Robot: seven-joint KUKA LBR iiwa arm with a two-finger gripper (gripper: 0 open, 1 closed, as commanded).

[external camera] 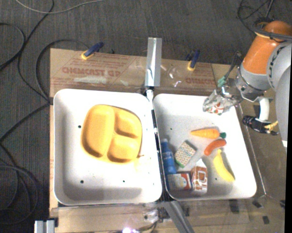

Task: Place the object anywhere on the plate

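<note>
The yellow plate (113, 132) with three compartments lies in the left bin (66, 177). My gripper (216, 105) hangs over the far right corner of the right bin (185, 108), well to the right of the plate. Between its fingers sits a small white and red object (214, 108), lifted a little above the bin floor.
The right bin holds a carrot (205, 133), a red-orange sausage-shaped piece (214, 146), a banana (223, 166), a blue bottle (167, 158), a patterned packet (185, 153) and two small cartons (190, 179). A metal divider (153, 65) stands behind the bins.
</note>
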